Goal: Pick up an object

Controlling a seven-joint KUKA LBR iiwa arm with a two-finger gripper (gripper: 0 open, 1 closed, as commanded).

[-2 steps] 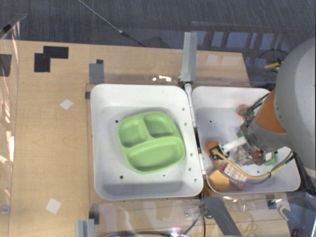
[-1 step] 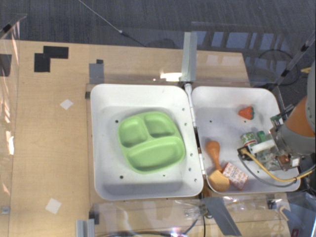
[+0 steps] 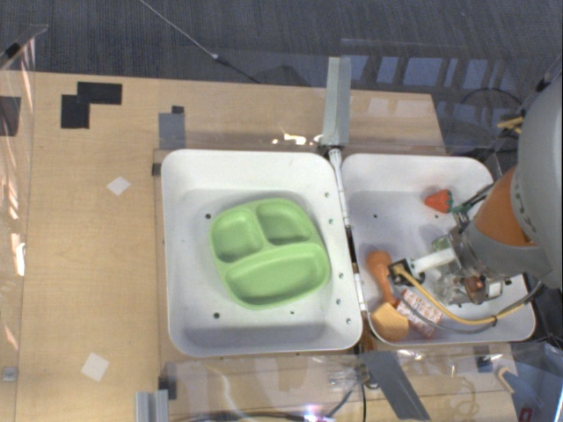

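Setup: two white bins side by side on wood bench (image 3: 79,262). Arm (image 3: 528,192) enters from R of camera view, orange band (image 3: 494,214) above wrist.

L bin (image 3: 180,253): one green divided plate (image 3: 268,251), 3 compartments, lying flat approx. at bin centre, turned a bit askew to the bin walls. No contact w/ robot, well apart from gripper.

R bin (image 3: 387,187): holds the candidate objs for the pick.
- red strawberry-shaped item (image 3: 438,201), far half of bin, just beside the orange band, apart from the other objs.
- orange-tan long item (image 3: 380,272), near the L wall of this bin, running from mid-bin toward the front-L corner, broader at the front end.
- red/white patterned packet (image 3: 422,309), front of bin, touching or just beside the broad end of the orange-tan item; can't tell which.

Gripper (image 3: 456,281): low in R bin, front half, between strawberry-shaped item and packet. Sits just beside the packet, towards the far side of it. Wrist hardware and glare clutter this spot.

Jaws: state can't be read from this angle, wide vs. narrow unclear. No obj visibly between them, so no grasp logged.

Misc: black tape marks (image 3: 88,102) on bench at far L. Metal post (image 3: 338,104) stands at the far end of the seam between bins.
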